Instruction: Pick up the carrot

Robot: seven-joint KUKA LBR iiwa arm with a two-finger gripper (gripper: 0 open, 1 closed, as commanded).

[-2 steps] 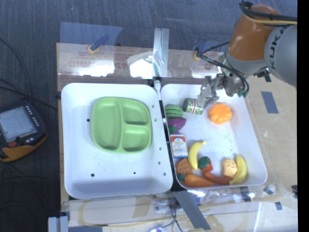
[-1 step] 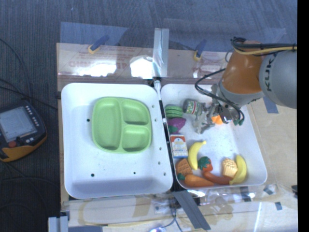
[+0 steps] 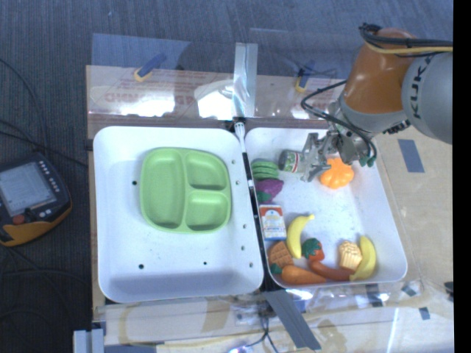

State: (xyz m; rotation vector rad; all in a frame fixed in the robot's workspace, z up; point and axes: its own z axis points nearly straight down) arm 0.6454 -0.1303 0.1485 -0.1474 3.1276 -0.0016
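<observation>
Dark grey carpet surrounds a wooden bench (image 3: 427,190) that carries two shallow white bins side by side. On the floor to the left lies a control pendant (image 3: 31,197) with a screen and an orange underside.

The left bin (image 3: 118,271) holds a green compartment tray (image 3: 185,190), lying flat with its one large section to the left and two smaller ones to the right.

The right bin (image 3: 383,226) holds the toy food. The carrot (image 3: 302,275) lies along the near wall, orange, pointing roughly sideways, just beside a small brown piece (image 3: 279,254) at its left end. A second, redder carrot-like piece (image 3: 333,272) lies next to it, touching a green and red item (image 3: 313,248). A banana (image 3: 296,232) curves just above them, and a second banana (image 3: 366,257) sits to the right, against a yellow corn piece (image 3: 349,254). A small carton (image 3: 272,221) rests by the dividing wall, with a purple item (image 3: 269,188) and a green striped one (image 3: 265,170) above it. A small can (image 3: 292,160) lies on its side near the far wall.

The grey arm with its orange band (image 3: 375,76) reaches in from the right. The gripper (image 3: 321,157) hangs low over the far part of the right bin, between the can and an orange pepper-like toy (image 3: 336,173), well apart from the carrot. How far the gripper is open I cannot tell, and nothing is seen in its hold.
</observation>
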